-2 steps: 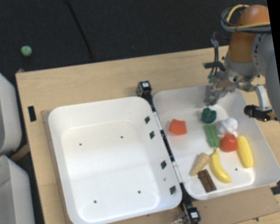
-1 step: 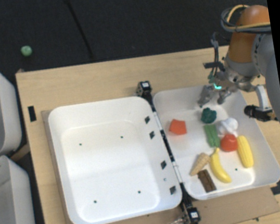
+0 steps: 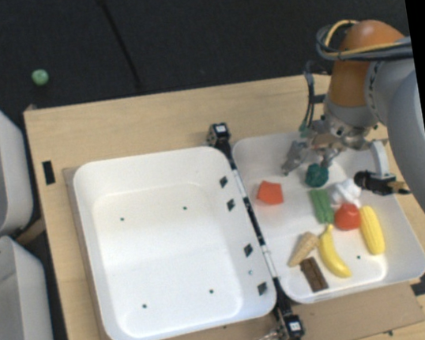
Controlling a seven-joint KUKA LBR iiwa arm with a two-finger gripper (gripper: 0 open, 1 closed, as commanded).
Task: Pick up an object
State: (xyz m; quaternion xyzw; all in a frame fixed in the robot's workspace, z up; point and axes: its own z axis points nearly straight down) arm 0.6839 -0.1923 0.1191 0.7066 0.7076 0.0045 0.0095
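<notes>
End effector [image 3: 316, 158]: I see it low over the right bin [image 3: 273, 147], spread open, gripping nothing.
Teal object [image 3: 317, 176]: just beneath, my likely target.

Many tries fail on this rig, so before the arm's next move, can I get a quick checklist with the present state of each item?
1. Gripper over the right bin: ok.
2. Something held: cannot tell.
3. Teal object close below the gripper: ok.
4. Orange block lying apart from the rest, easy to reach: ok.
5. Banana, corn and red piece packed close together: not ok for a clean grasp.
</notes>
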